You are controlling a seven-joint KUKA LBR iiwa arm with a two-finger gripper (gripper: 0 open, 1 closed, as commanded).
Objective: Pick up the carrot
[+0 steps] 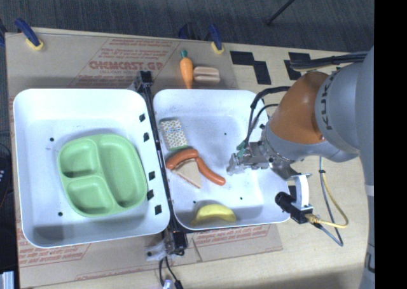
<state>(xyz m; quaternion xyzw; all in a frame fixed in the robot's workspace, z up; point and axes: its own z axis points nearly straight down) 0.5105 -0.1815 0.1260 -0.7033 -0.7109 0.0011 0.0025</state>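
Observation:
The carrot, orange with a green top, lies on the cardboard bench just beyond the far rim of the right bin, outside both bins. My gripper hangs low inside the right bin, toward its right-middle, well short of the carrot. It sits just right of the end of an orange-red sausage. I see nothing held in it, and the wrist hides much of it.
In the right bin lie a second sausage, a pale wedge, a yellow banana and a patterned packet. A small sandwich-like toy rests beside the carrot. The left bin holds a green divided plate.

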